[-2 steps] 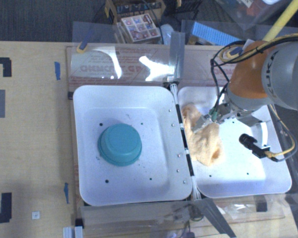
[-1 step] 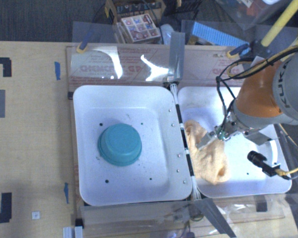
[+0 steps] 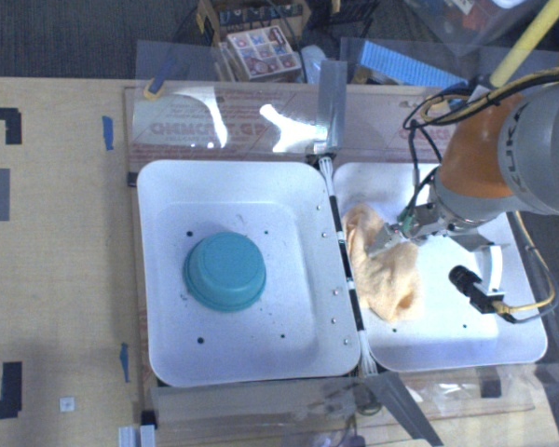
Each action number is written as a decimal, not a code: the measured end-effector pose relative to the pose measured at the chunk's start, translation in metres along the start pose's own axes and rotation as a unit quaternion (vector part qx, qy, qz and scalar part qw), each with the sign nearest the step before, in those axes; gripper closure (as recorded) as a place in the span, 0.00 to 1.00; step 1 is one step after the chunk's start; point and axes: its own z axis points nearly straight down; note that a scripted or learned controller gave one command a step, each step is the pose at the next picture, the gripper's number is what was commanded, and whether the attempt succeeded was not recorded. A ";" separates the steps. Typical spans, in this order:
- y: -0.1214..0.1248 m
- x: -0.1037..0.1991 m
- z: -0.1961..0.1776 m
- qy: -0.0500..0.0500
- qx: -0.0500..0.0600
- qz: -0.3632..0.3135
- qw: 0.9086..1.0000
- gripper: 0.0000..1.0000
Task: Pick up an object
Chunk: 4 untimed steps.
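We found the pincer (image 3: 398, 234) touching the tan cloth's (image 3: 388, 276) upper edge in the right bin (image 3: 503, 343); its grip state we could not tell.

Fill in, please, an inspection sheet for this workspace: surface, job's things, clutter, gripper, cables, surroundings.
Surface: wooden bench bearing left bin and right bin, side by side.
Job's things: teal bowl, upside down, in the left bin; tan cloth, crumpled, in the right bin against the divider side.
Clutter: nothing seen in the bins.
Gripper: gripper down at the cloth's upper edge; grip cannot be judged.
Cables: black cables looping over the arm; a yellow cable at the right bin's edge.
Surroundings: boxes on the floor beyond the bench; blue tape marks.
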 end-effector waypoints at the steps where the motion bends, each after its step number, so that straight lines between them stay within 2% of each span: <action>1: -0.044 0.012 -0.001 0.001 -0.001 -0.031 1.000 0.00; 2: 0.001 -0.003 0.000 -0.001 0.000 0.188 0.982 0.00; 3: -0.008 -0.067 0.000 -0.001 0.001 0.092 0.996 0.00; 4: 0.031 -0.094 0.002 -0.001 0.002 0.138 0.990 0.00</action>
